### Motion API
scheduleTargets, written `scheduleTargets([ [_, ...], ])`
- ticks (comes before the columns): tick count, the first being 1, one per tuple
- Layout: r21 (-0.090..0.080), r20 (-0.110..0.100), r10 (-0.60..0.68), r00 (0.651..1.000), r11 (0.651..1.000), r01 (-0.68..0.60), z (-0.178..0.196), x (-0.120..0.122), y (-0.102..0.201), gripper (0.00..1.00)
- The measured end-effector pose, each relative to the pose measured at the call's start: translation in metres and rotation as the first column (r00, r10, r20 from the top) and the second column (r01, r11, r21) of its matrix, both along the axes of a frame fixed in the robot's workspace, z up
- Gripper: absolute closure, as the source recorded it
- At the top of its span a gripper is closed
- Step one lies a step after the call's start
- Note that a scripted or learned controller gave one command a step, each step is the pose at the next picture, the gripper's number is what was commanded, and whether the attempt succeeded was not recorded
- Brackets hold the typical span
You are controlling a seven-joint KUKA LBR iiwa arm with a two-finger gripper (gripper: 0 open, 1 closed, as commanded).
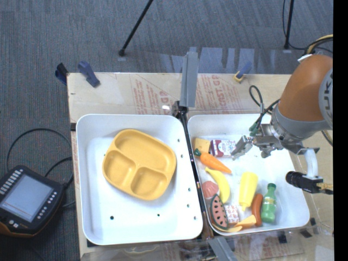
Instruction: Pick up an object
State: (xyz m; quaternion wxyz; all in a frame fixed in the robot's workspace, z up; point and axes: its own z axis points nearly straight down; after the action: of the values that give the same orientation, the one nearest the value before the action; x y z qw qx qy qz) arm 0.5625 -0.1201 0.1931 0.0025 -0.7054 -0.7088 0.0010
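My gripper (253, 148) hangs over the back of the right bin (296, 170), open, with only white bin floor showing between its fingers. To its left lie a dark red carton (222, 145) and a yellow wedge (202, 144). An orange carrot (213, 162) and a banana (219, 182) lie in front of them. A yellow bottle (247, 188), a green bottle (268, 203), an orange sausage (256, 206) and a watermelon slice (218, 212) crowd the bin's front.
The left bin (89, 145) holds a yellow divided plate (140, 163). A grey upright post (189, 83) stands behind the seam between the bins. A black cylinder (300, 180) juts from the wrist over the right bin's right side. A teach pendant (24, 197) lies on the floor at left.
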Motion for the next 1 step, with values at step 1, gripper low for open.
scheduleTargets([
  [1, 0.001, -0.001, 0.045, 0.999, 0.999, -0.045, -0.1078, -0.0129, -0.0436, 0.00],
])
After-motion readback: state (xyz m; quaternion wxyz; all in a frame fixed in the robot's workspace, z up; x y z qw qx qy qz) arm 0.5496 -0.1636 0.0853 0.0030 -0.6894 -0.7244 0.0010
